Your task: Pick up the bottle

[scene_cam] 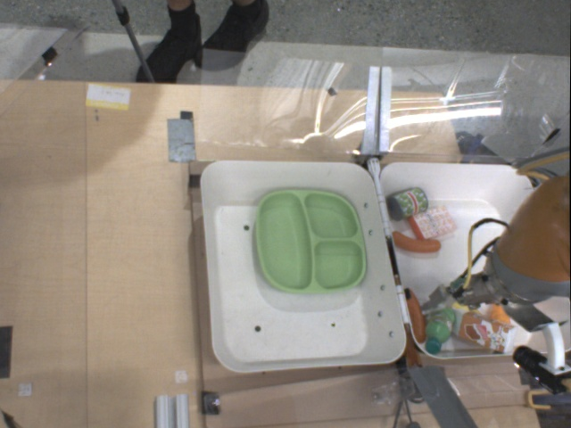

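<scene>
Two bins are set side by side on the worktop (98, 266); the bottle (439, 327) is lying in the right bin's (473, 194) near corner, so the pincer (464, 294) is hung just above it; its grip can't be told.

Scene evenly and brightly lit from overhead. Strong glare streaks recorded on the clear panel (393, 119) at upper centre and upper right. Soft shadow cast at upper left. Slight overall softness noted; arm (540, 239) at right edge blurred.
</scene>
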`<state>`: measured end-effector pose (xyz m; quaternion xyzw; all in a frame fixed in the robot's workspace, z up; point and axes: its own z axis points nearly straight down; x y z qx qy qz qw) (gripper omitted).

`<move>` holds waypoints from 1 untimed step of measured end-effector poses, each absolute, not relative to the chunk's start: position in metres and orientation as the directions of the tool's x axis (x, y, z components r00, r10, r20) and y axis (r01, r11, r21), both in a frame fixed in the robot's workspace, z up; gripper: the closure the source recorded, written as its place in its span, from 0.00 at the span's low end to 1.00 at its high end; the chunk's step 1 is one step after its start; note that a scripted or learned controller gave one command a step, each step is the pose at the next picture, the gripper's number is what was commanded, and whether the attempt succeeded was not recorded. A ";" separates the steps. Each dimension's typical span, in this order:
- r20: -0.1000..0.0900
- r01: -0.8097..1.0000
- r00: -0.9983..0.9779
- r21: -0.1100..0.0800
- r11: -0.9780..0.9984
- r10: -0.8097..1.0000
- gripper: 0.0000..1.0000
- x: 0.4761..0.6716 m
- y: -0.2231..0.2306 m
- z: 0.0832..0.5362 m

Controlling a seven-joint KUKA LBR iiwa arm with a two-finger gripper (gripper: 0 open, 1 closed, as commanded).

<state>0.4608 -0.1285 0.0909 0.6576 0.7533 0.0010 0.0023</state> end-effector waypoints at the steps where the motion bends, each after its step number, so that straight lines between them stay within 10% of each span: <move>1: -0.005 0.991 -0.135 0.012 0.135 0.991 1.00 0.464 -0.129 0.102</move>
